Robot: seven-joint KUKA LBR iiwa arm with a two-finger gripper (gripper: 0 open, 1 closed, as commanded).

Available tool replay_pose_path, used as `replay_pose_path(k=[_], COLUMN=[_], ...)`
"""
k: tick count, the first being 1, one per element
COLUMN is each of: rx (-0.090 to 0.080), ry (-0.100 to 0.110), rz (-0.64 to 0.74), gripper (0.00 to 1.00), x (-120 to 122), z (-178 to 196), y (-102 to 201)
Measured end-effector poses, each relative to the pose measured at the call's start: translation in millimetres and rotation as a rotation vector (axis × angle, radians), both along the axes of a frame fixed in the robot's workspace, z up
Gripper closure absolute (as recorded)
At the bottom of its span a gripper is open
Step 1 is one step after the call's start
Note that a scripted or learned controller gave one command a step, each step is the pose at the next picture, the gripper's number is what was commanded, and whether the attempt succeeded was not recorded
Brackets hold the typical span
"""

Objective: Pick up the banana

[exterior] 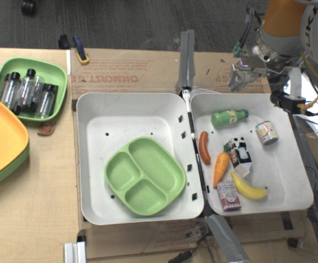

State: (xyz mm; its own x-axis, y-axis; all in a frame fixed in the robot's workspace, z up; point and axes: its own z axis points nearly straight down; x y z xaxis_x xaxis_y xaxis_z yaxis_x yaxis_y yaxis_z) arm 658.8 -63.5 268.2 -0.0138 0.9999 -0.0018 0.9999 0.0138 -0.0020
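A yellow banana (248, 187) lies in the right bin (290, 158), near its front edge, next to a pink carton (229, 195) and an orange carrot (220, 167). My gripper (241, 81) hangs above the back rim of the right bin, well behind the banana and apart from it. Nothing shows between its fingers.
The right bin also holds a green bottle (229, 117), a sausage (204, 147), a small can (266, 132) and a black-and-white packet (239, 151). A green divided plate (144, 175) lies in the left bin (93, 147). A green tray of bottles (29, 90) and yellow plates (0, 141) sit at left.
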Motion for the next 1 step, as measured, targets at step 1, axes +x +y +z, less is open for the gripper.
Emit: replay_pose_path(k=[1], rx=[0.001], ry=[0.001], rz=[0.187], gripper=[1.0], x=[-0.1], z=[-32.9], y=[54.0])
